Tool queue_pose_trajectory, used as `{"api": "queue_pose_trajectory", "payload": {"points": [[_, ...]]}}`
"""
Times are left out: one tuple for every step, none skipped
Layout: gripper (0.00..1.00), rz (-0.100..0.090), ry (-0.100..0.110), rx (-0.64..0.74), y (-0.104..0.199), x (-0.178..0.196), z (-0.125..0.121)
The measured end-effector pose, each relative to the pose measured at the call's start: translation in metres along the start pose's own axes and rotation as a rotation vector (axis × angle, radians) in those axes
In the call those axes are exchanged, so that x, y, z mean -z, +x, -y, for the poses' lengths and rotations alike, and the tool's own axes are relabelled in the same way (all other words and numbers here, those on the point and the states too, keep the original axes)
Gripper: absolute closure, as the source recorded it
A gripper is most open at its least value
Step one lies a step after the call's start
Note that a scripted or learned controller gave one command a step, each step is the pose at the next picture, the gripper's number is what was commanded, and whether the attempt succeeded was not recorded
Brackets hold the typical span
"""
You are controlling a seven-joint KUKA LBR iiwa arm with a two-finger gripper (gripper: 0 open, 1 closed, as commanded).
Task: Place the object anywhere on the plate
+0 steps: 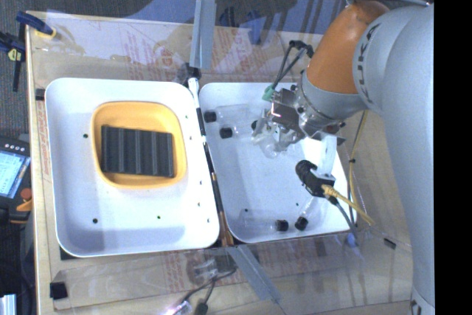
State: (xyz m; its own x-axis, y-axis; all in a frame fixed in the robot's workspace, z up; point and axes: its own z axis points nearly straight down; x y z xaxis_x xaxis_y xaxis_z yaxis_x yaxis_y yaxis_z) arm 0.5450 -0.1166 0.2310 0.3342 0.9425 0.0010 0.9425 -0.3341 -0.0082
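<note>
Gripper (276, 130) is hanging low over the upper middle of the right bin (251, 232). The arm (383, 70) is reaching in from the right and the wrist is bending down toward the bin floor. Jaw state: cannot tell, since the wrist is covering that part from this angle, and nothing is showing as held. The likeliest thing for the task is sitting just beside the gripper on the side toward the other bin: a small black piece (225, 133) lying on the white floor. A second black piece (210, 116) is lying near the bin's dividing wall, and two further black pieces (281, 225) are lying along the lower edge (which one the program is targeting, I cannot say). Judging by look, such a piece is going to be light and stiff, and probably skidding on the smooth plastic, so I am favouring a top-down pinch across its short width. The yellow plate (136, 114) is waiting in the left bin (66, 232), well apart, already carrying a dark ribbed block (138, 151).
</note>
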Motion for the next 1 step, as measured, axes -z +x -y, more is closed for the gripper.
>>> {"api": "queue_pose_trajectory", "payload": {"points": [[1.00, 0.001, 0.000, 0.183, 0.0609, -0.0140, -0.0048]]}}
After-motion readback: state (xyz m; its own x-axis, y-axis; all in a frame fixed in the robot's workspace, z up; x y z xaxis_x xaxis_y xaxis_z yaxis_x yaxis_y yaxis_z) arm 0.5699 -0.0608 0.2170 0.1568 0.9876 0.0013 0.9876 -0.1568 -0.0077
